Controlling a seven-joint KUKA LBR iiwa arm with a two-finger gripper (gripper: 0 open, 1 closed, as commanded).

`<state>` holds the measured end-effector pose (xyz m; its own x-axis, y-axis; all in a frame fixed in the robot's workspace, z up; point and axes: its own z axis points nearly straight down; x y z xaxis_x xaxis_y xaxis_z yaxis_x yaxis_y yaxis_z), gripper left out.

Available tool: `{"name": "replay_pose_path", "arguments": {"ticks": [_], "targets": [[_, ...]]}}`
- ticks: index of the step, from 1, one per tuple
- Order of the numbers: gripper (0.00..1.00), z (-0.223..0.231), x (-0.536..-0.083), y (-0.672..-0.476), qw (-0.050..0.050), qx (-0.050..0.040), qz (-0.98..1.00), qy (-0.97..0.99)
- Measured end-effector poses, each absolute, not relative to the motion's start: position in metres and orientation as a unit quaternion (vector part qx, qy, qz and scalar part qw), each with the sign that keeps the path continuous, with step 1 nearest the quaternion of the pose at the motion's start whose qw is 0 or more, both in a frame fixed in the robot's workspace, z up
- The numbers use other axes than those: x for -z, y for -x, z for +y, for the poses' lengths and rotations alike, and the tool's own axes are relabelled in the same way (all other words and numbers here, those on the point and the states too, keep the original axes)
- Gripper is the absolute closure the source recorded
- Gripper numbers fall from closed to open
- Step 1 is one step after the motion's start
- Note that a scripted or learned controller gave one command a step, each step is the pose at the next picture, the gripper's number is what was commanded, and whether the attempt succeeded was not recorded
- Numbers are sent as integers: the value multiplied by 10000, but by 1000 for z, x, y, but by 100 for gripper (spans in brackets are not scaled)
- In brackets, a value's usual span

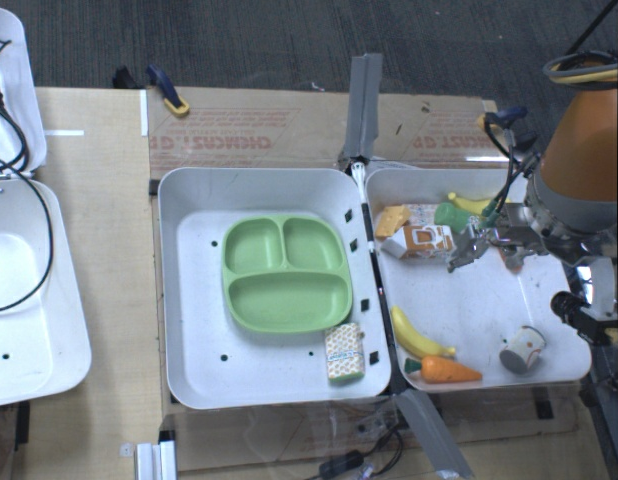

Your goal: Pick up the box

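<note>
I'm looking down on the right-hand shallow white bin (549,368), and the white-and-orange cardboard box (421,238) lies on its side at about ten o'clock in it, close to the divider wall and just below the far rim. My two-finger metal gripper (469,251) sits at the box's three o'clock edge, right against it as far as I can judge; whether the jaws are apart or together I cannot tell, since they blur into dark metal. Tight quarters there: a green and yellow rounded toy (467,208) crowds in at the box's one o'clock. More open floor runs through the bin's middle. Along the near rim lie a yellow plastic banana (419,336) and an orange carrot (451,371), with a small white mug (523,348) tipped over at five o'clock. The arm's grey-and-orange body (584,163) covers the bin's three o'clock wall. The left white bin (189,358) holds a green divided plate (286,273) and a pale speckled sponge (344,353).
</note>
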<state>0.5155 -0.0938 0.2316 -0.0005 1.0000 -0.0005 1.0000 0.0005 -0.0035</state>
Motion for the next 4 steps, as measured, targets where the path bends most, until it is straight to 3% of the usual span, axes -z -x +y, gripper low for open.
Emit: {"name": "replay_pose_path", "arguments": {"ticks": [1, 2, 3, 4], "targets": [[0, -100, -99, -519, 15, -11, -7334, 6798], [0, -100, -99, -519, 12, -10, -7335, 6797], [0, -134, -91, -524, 7, -5, -7629, 6466], [0, -115, -91, -579, 2, -7, -7108, 7034]]}}
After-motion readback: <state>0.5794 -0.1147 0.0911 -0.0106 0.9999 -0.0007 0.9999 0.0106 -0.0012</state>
